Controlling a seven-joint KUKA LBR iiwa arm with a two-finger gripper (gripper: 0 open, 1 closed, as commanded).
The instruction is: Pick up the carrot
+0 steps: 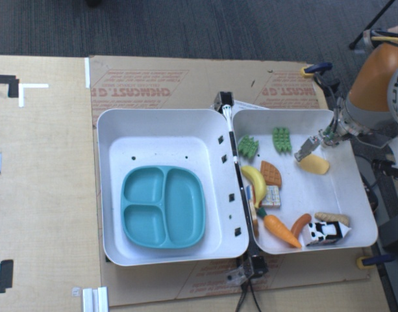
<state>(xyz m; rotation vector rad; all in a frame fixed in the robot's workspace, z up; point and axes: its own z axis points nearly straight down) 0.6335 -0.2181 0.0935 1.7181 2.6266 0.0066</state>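
Hovering at the right bin's [354,174] upper right, the tool [307,150] sits just above a yellow piece [314,165]; whether it is spread or closed I cannot tell. The carrot [280,231] lies lower left in that bin, beside the banana [253,182]. A good pick means crossing over and pinching across its middle.

The arm [374,77] is cut off by the right edge. The pincer [307,149] is too small to judge its fingers. The banana [254,182] partly hides under the waffle [271,173].
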